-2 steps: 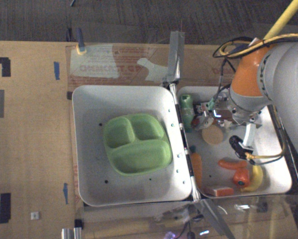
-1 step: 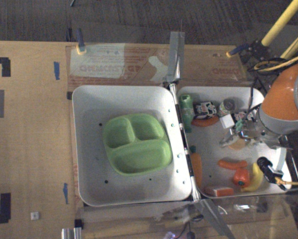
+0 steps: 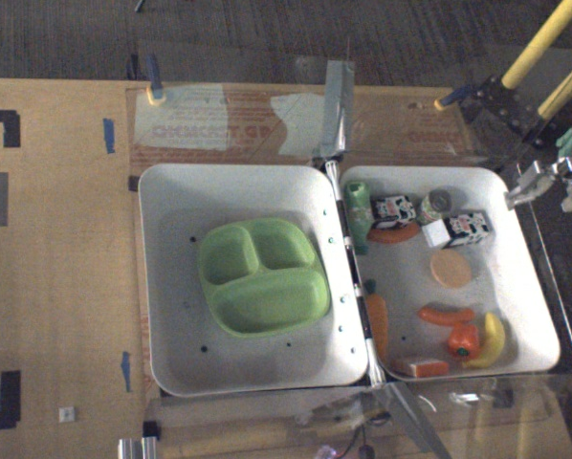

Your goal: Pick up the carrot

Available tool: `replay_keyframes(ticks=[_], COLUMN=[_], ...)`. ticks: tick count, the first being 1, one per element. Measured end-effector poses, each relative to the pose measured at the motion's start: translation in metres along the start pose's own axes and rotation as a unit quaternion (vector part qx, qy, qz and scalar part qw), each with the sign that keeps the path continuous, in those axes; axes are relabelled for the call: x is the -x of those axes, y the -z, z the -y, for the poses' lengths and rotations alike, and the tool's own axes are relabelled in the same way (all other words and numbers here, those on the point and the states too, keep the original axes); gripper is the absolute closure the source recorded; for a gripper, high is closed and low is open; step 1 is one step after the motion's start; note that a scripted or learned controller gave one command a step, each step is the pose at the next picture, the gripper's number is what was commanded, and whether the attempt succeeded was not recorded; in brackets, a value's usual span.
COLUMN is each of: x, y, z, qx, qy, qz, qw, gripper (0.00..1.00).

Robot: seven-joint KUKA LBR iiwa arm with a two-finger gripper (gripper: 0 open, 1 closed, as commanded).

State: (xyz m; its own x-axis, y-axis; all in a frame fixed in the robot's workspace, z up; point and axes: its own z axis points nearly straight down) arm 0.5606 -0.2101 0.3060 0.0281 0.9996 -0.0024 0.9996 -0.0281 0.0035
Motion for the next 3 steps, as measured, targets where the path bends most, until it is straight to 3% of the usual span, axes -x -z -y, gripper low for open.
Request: replay_keyframes(ticks=[1, 2, 3], x=[-0.040, -0.010, 0.014], y=[-0.111, -0.063, -0.096], z=[-0.017, 0.009, 0.028], qx=[-0.001, 0.001, 0.001], qy=[0.189, 0.330, 0.550], qz=[-0.001, 0.001, -0.001], qw=[0.9820, 0.9440, 0.8348], gripper=[0.00, 0.00, 0.00])
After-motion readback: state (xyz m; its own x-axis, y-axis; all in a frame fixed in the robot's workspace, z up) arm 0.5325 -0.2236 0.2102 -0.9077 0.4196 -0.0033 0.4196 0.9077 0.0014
